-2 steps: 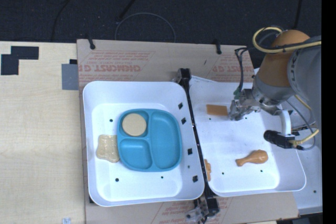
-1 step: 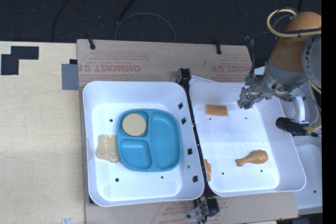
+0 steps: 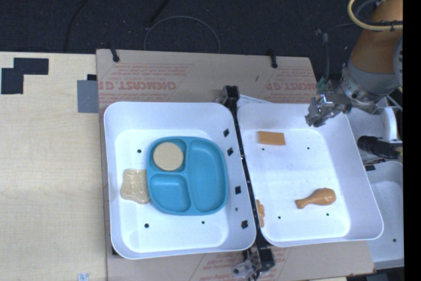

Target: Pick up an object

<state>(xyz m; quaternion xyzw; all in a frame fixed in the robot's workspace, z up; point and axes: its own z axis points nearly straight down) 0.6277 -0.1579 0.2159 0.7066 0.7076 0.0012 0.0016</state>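
Observation:
The right bin (image 3: 355, 161) holds an orange rectangular piece (image 3: 271, 138) near its far left and a toy chicken drumstick (image 3: 316, 198) toward its near right. A small orange item (image 3: 260, 212) lies against that bin's left wall. My gripper (image 3: 318, 112) hangs over the far right corner of the right bin, above and to the right of the orange rectangle, with nothing visibly between its fingers. In the left bin (image 3: 125, 135) a blue divided plate (image 3: 197, 181) carries a round tan cookie (image 3: 168, 156), and a pale bread-like piece (image 3: 135, 185) lies to the plate's left.
The grey arm with its orange band (image 3: 378, 43) reaches in from the upper right. A black divider clamp (image 3: 231, 102) sits between the bins. Cardboard (image 3: 197, 79) lies under both bins, and a wooden bench top (image 3: 46, 168) extends to the left.

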